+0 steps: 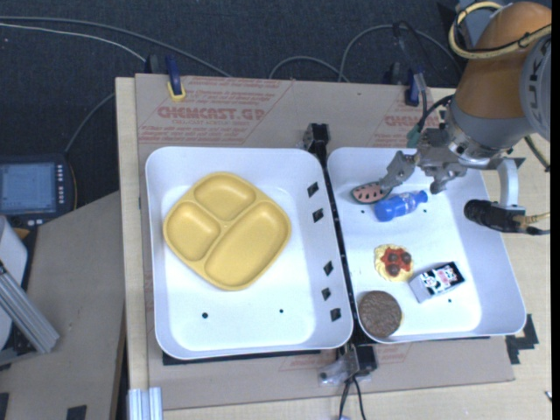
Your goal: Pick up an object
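My gripper (418, 180) hangs over the far part of the right bin (490, 313), fingers spread and open, with nothing between them. Just below it lies a small blue bottle (399, 206) on its side. Beside the left finger (395, 173) rests a pink-brown toy piece (367, 192). Nearer the front of the same bin sit a small toy pizza (394, 262), a black-and-white carton (436, 281) and a round brown cookie (380, 313).
The left bin (175, 322) holds a yellow divided plate (227, 229). A raised wall with black clips (328, 234) separates the two bins. Cables run across the dark floor behind the bench.
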`<state>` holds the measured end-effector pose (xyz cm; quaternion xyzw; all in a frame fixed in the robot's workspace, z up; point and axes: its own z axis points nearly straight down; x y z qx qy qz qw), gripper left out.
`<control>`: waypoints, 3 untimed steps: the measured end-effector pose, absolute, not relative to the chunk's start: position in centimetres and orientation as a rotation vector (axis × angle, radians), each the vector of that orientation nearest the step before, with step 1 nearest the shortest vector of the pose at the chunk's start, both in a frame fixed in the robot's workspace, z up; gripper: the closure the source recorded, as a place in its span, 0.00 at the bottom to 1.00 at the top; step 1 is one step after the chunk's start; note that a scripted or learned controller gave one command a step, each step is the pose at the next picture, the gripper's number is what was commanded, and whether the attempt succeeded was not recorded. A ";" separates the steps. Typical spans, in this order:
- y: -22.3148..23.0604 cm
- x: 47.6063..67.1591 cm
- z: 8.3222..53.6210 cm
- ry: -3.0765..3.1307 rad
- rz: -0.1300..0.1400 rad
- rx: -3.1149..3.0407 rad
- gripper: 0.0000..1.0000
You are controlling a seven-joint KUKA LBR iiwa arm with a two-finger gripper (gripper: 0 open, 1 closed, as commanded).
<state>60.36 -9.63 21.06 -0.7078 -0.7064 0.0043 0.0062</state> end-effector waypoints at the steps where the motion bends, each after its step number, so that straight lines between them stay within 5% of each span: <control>1: -9.6 60.6 21.8 -2.221 0.000 -2.219 0.00; 3: -10.3 60.1 9.3 -2.215 0.007 -2.217 0.00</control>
